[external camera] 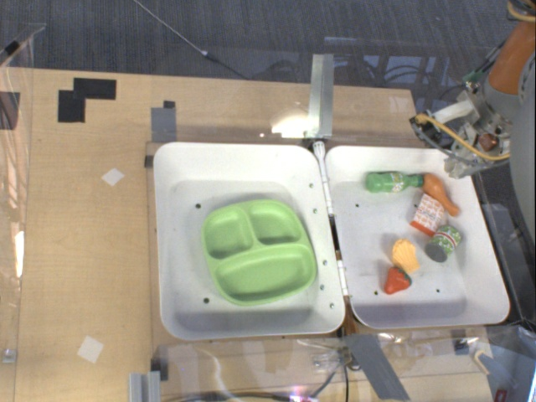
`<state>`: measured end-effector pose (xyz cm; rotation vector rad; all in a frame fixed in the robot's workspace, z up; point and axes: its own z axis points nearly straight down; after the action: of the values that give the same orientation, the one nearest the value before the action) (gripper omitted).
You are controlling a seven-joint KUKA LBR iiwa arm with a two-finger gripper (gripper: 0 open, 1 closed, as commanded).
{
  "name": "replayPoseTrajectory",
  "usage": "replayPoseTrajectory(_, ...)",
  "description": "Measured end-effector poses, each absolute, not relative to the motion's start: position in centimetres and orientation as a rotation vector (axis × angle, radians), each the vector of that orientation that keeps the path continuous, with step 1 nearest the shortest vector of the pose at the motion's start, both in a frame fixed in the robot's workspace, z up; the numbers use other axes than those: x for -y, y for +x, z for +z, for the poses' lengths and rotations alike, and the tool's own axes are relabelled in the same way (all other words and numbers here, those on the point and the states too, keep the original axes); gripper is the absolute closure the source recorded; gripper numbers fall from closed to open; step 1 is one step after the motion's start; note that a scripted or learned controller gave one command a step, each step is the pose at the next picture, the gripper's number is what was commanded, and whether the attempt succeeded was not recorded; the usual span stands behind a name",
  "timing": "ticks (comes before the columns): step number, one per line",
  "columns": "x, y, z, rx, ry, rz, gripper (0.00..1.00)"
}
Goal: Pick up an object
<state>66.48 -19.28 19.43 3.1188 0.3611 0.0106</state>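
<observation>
Hand (459, 145): above right bin's (360, 304) far right corner, mostly masked by cabling; finger state cannot be told.
Arm (511, 74): cut off at right edge.
Objects: green bottle (392, 182), carrot (440, 194), red-white carton (427, 214), can (442, 243), yellow piece (405, 255), strawberry (398, 280), all in right bin.
Left bin (180, 304): green divided plate (258, 251).
Desk (75, 249): pale wood; black tape marks (84, 97).

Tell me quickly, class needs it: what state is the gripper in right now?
Gripper: cannot be told; it hangs over the far right corner of the right bin, beyond the green bottle, with nothing seen in it.
</observation>
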Motion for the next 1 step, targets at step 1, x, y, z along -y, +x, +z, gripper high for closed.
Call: replayPoseTrajectory(1, 12.32, 65.11, 8.92, -0.403, 3.117, 0.003, 1.0)
